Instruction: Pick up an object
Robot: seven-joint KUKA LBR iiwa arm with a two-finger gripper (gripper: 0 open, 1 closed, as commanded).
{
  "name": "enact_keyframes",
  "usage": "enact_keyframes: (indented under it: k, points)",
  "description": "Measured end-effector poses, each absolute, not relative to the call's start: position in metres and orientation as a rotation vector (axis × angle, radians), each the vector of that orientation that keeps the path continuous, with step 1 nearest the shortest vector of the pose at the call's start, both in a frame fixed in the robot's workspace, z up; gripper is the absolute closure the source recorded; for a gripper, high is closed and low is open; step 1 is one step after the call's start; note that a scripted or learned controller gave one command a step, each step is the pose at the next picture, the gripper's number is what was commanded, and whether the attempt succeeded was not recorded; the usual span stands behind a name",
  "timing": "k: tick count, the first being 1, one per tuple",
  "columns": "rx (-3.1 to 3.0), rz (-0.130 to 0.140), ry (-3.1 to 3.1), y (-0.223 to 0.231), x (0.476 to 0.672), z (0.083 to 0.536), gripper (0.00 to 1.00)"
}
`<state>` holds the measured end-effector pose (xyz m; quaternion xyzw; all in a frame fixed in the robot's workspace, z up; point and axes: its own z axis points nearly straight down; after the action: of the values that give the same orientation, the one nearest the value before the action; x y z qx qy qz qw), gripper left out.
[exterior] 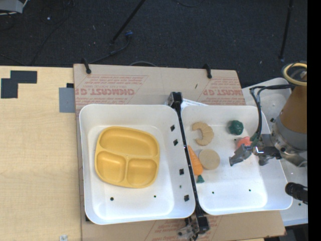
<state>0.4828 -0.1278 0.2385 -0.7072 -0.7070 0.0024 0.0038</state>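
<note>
Single fixed camera, mounted above the bench [35, 149], looking down at a slant from moderate height. Both white bins, left bin [90, 205] and right bin [241, 205], sit mid-frame; dark floor [150, 24] fills the top. The arm [296, 114] enters from the right.

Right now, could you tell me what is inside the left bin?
The left bin holds a yellow divided tray with three compartments, nothing in them. Whatever lies beneath the tray is covered.

A robotics lab — white bins [88, 134] on cardboard [150, 84], cables [130, 19] across dark carpet.
</note>
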Motion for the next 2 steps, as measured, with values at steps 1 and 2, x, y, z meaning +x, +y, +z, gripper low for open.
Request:
enact_keyframes:
  k: [1, 2]
  points:
    - [-2.215, 0.007, -2.215, -0.126, 0.489, 0.177, 0.00]
    - [-2.217, 0.006, -2.216, -0.132, 0.495, 0.126, 0.00]
